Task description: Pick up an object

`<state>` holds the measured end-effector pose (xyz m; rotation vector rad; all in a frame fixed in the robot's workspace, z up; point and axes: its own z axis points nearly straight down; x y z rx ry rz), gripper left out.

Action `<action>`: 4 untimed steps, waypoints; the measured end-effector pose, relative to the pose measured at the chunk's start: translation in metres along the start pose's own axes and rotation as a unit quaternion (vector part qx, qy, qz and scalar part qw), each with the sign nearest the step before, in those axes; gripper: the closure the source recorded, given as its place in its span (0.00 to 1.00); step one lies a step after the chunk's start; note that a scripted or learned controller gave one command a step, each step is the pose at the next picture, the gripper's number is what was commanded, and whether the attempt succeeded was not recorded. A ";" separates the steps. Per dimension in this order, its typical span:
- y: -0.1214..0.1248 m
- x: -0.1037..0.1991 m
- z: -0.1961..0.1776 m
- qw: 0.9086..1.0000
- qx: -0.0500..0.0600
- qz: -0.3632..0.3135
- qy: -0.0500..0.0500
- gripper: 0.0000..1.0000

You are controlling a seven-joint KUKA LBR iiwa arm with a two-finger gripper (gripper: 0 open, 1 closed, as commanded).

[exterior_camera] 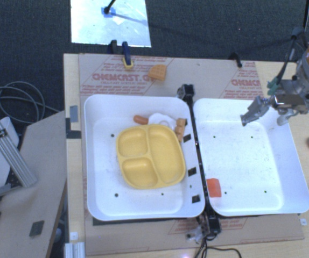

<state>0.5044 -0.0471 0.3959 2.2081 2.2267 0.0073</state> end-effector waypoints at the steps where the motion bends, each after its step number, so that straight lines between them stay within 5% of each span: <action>1: 0.000 0.000 0.000 1.000 0.000 0.000 0.000 0.00; 4: 0.000 0.000 0.000 1.000 0.000 0.000 0.000 0.00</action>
